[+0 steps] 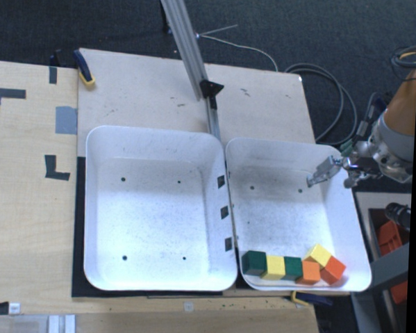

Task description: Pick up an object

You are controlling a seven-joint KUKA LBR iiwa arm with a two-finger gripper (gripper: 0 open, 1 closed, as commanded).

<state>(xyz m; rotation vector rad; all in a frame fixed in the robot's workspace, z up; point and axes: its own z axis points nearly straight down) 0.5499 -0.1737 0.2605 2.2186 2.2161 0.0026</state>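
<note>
Gripper [324, 170] over right bin [285, 156] upper right edge, grasp state cannot tell, 6 blocks along right bin's front wall: dark green block [254, 261], yellow block [274, 267], orange block [310, 272], left bin [154, 137] alongside

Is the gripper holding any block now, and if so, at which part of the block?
Nothing is held. The gripper is above the right bin's far side, and the blocks lie along its near wall.

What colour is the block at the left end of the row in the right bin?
Dark green block, seen in the camera view, at the near edge of the right bin.
</note>
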